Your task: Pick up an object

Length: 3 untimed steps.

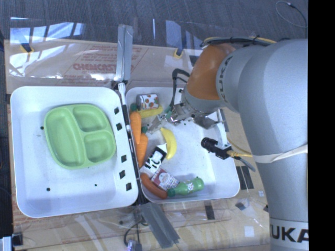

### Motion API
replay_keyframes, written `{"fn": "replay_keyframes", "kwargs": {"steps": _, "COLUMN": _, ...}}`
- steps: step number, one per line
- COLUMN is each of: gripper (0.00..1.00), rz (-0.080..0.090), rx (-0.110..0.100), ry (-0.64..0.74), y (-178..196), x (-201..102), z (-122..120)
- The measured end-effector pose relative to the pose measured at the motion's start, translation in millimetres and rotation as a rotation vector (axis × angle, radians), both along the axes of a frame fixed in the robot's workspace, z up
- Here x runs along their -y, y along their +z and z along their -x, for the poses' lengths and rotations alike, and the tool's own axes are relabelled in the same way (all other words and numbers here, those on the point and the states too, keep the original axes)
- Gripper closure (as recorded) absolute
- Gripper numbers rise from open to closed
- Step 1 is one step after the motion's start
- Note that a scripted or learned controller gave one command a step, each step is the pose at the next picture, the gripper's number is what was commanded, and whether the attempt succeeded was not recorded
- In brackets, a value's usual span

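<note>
Arm (272, 114) comes in from the right, big grey body covering the right side of the right bin (230, 184). Orange band (207, 75) sits above the wrist, over the bin's back edge.

Gripper (161, 120) is low in the right bin, near its back left part, just beside the banana (168, 141) and the carrot (137, 132). Can't tell if it is open or closed, metal parts too cluttered at this angle. Nothing visibly held.

Right bin contents, mostly packed along the left wall:
- small can (151, 100) with a printed label at the back, upright-ish
- long carrot lying along the left wall
- banana just right of the carrot, curved, near mid-bin
- black-and-white packet (155, 160) below the banana, touching or overlapping it
- red-and-white pouch (166, 179) toward the front
- second carrot (152, 187) at the front left corner
- green bottle (187, 187) lying on its side along the front wall

Left bin (26, 192) holds a green divided plate (79, 135), three compartments, sitting flat left of centre. A few dark specks on the bin floor.

Bench (63, 226): pale wood-look surface at the front, clear plastic sheeting (78, 61) with red print behind the bins, glare on it. A metal strip (124, 51) runs between the bins at the back. Dark grey carpet (104, 1) beyond, with a thin cable (293, 9) at the upper right. Black cable clip (214, 146) hangs off the arm over the right bin.
</note>
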<state>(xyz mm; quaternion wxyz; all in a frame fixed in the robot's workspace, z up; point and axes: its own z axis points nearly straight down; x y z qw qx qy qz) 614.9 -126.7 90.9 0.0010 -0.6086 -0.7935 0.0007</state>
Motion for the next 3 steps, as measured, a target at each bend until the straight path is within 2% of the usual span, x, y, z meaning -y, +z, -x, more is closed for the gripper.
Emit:
{"fn": "replay_keyframes", "kwargs": {"steps": 1, "gripper": 0.00, "rz": -0.001, "rx": -0.001, "ry": 0.108, "y": -0.5, "x": 7.5, "z": 52.1}}
{"fn": "replay_keyframes", "kwargs": {"steps": 2, "gripper": 1.00, "rz": -0.001, "rx": -0.003, "ry": 0.112, "y": 8.3, "x": 8.0, "z": 52.0}}
{"fn": "replay_keyframes", "kwargs": {"steps": 3, "gripper": 1.00, "rz": 0.000, "rx": -0.001, "ry": 0.077, "y": 100.0, "x": -54.5, "z": 21.2}}
